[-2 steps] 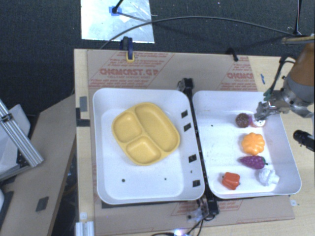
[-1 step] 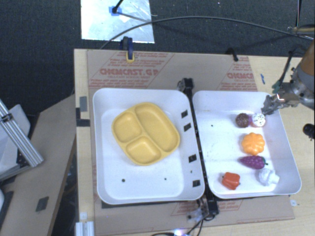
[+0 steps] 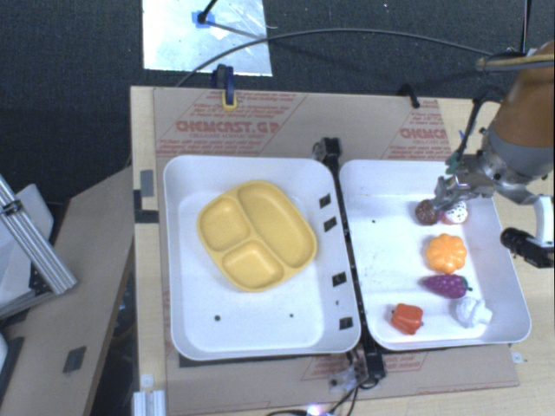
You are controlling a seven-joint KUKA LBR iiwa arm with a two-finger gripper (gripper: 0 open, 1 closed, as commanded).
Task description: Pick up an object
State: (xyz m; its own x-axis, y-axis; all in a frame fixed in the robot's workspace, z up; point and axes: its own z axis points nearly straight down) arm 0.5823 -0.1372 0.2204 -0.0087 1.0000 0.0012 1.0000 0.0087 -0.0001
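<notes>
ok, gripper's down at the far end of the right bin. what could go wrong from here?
1. The gripper sits over two things lying close together, a brown object and a white spotted one; it may pinch both or nudge one away.
2. Both lie near the right bin's far wall, so a push could wedge one against it.
3. The orange pumpkin lies close behind and may get bumped.

A robotics lab: white bins point(image 3: 260, 167) on a cardboard-covered bench point(image 3: 260, 120), loose cables point(image 3: 347, 33), aluminium framing point(image 3: 35, 241)
</notes>
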